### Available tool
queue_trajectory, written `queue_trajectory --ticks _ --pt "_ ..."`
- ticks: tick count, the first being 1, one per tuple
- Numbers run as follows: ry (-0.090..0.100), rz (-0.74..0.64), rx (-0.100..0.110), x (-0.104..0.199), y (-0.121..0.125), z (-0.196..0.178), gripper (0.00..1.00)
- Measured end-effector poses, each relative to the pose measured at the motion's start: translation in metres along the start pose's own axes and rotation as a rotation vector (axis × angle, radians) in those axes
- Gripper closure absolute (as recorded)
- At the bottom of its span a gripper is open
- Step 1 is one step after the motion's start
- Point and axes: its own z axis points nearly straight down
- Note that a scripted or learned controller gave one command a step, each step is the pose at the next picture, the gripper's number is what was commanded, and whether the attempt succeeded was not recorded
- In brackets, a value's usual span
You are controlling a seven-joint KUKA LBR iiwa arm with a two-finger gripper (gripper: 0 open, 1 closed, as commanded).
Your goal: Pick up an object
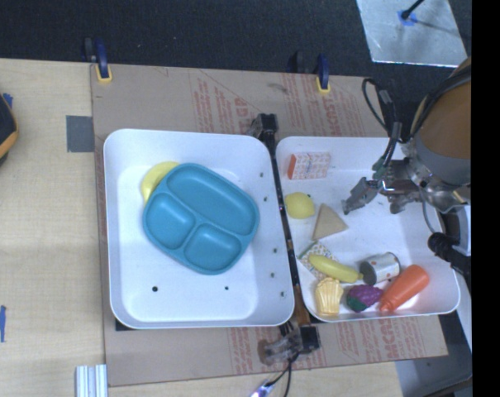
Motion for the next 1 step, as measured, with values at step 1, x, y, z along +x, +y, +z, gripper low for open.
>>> queue_trajectory --ticks 1 --pt "-0.010 0.004 -0.004 0.0112 0.0629 0.1188 0.00"
